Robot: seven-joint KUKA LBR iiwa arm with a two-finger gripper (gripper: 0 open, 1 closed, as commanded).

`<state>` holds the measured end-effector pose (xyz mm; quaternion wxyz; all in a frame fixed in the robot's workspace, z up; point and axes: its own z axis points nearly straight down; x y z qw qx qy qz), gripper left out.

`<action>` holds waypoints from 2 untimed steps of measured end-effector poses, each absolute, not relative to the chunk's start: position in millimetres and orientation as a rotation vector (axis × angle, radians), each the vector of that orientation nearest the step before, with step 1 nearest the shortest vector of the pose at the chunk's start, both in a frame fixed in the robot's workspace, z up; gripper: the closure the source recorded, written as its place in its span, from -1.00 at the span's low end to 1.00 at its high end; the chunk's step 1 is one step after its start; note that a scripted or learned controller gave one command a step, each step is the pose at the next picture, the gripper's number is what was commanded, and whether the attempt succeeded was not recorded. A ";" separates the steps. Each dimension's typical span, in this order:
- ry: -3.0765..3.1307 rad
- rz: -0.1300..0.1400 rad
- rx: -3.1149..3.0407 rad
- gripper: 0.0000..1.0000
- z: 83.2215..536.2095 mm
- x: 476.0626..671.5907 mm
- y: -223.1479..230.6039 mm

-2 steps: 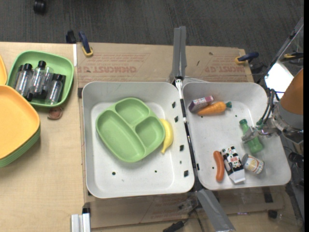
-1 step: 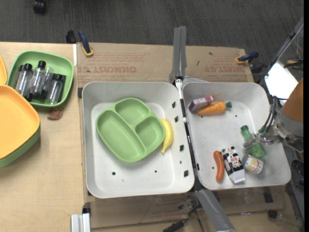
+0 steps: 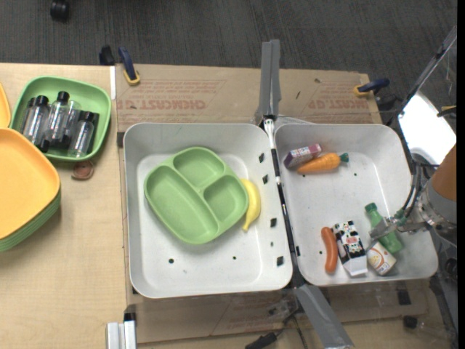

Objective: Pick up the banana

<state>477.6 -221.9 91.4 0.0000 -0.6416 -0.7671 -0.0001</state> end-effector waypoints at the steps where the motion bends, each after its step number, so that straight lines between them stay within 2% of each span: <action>1: -2.418 -0.001 -2.007 1.00 91.5 477.7 -222.2; 2: -2.433 -0.001 -1.989 1.00 91.6 477.9 -222.2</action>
